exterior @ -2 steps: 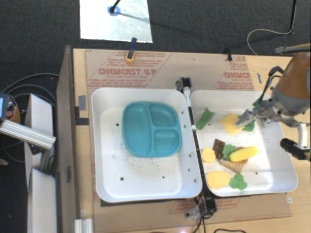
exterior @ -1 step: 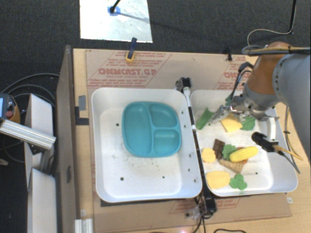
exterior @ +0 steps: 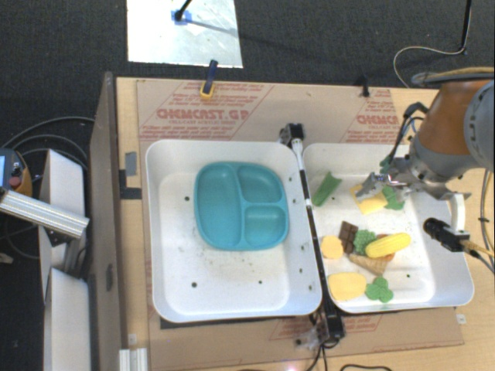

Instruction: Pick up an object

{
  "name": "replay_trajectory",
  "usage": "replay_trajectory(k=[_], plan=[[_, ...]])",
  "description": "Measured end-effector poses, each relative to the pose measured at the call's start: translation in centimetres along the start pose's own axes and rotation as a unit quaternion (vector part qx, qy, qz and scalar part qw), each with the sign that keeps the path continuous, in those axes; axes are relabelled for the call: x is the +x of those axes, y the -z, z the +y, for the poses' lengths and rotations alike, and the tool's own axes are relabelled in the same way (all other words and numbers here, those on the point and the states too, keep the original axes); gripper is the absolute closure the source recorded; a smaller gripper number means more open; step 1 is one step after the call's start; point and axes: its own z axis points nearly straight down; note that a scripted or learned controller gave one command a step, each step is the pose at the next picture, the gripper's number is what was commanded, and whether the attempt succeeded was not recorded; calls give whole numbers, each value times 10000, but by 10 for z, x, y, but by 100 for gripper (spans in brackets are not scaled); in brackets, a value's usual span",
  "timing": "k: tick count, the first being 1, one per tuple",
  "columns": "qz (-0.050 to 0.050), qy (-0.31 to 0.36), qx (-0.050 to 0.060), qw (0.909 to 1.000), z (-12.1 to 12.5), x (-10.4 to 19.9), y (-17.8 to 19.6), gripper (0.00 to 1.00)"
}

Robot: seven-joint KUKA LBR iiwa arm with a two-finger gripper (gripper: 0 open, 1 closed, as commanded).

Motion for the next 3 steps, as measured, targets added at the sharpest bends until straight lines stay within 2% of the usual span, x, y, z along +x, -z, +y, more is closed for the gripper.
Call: replay_trajectory(k=[1,2,3], plan=[[10,4,17,10000,-48,44,-43,0],[1,7,-15,10000,-45,42,-31,100],[2,8,-16,10000,-45,42,-31,0]])
